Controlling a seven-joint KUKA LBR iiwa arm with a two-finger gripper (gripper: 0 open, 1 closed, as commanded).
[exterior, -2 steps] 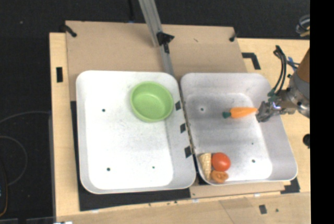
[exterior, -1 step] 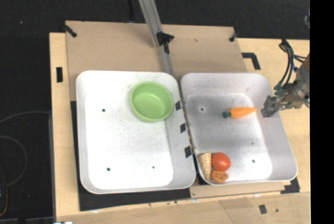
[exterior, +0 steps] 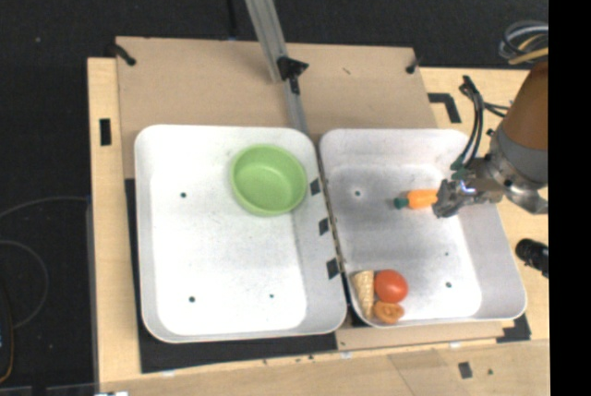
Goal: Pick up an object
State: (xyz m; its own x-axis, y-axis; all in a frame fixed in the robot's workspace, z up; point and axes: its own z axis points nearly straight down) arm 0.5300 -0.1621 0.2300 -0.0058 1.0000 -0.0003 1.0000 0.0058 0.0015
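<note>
In the camera view, the dark metal claw (exterior: 450,198) sits over the right shallow white bin (exterior: 480,283), touching the small orange plastic carrot with a green tip (exterior: 417,198); how far the claw is open cannot be told. A round red tomato (exterior: 391,284) lies at that bin's near edge. A light green round bowl (exterior: 269,180) rests in the left bin (exterior: 185,274).

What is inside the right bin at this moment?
The right bin holds a small carrot by the gripper, plus a tomato, a cone-shaped piece and an orange piece in its near left corner. The floor under the gripper is covered.
</note>
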